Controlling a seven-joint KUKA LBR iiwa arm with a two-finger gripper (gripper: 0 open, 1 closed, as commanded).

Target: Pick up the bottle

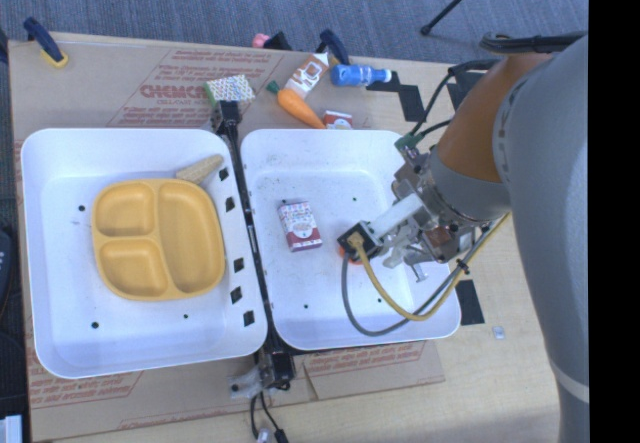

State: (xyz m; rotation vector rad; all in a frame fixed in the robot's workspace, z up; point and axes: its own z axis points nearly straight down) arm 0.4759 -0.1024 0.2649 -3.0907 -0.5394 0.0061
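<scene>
Bottles number two, both lying on the cardboard beyond the far rim of the right bin (440, 316) and outside either bin: a blue bottle (358, 76) on its side with a pale cap end pointing right, and just left of it a white bottle (306, 75) with an orange label whose print is too small to read. The gripper (392, 247) hangs low over the right part of the right bin, well apart from both bottles; whether it is wide or narrow cannot be told, and nothing shows in its grasp. A yellow cable (385, 299) loops beneath it. One small red and white carton (300, 226) lies in the right bin, its lettering unreadable. The left bin (40, 331) holds one yellow plate (158, 236) with three compartments, and one beige piece (200, 169) rests at its far edge. Near the bottles lie one carrot (298, 108), one little red box (338, 119) and one patterned box (230, 89). The cardboard (130, 96) bears red print, with large letters that seem to begin CHEM. Two blue clamps (45, 41) grip its far edge.
</scene>
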